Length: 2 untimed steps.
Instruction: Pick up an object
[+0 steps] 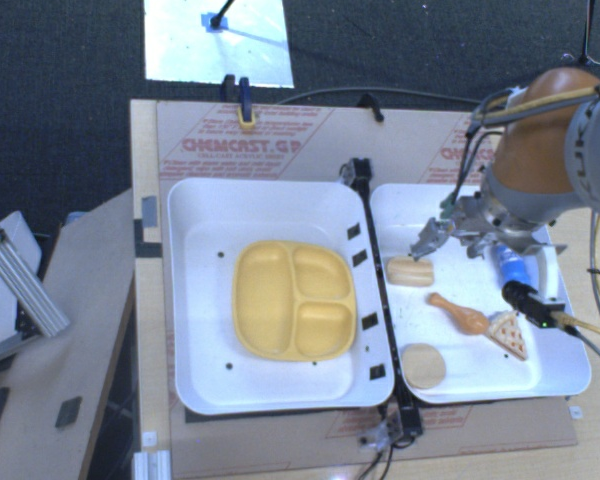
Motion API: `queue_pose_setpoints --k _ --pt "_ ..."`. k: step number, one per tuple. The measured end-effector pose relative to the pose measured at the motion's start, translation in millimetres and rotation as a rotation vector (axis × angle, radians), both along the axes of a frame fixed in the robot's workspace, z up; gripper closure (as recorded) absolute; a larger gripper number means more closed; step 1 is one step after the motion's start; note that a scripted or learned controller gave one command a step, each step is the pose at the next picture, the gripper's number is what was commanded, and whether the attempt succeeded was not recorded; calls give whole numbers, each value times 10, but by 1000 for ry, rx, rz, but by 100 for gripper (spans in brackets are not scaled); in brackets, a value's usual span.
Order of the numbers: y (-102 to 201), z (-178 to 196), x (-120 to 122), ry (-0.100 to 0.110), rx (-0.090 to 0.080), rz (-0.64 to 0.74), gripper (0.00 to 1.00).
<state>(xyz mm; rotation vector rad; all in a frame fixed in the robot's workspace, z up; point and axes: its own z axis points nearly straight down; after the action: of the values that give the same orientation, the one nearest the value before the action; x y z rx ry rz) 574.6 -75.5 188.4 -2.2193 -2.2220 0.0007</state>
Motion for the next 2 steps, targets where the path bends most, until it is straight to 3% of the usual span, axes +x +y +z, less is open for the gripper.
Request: queue_pose_setpoints --k 1,2 --pt "-76 -461 39 0 0 0 0" --pt "-77 -331 50 -4 -1 1 100"
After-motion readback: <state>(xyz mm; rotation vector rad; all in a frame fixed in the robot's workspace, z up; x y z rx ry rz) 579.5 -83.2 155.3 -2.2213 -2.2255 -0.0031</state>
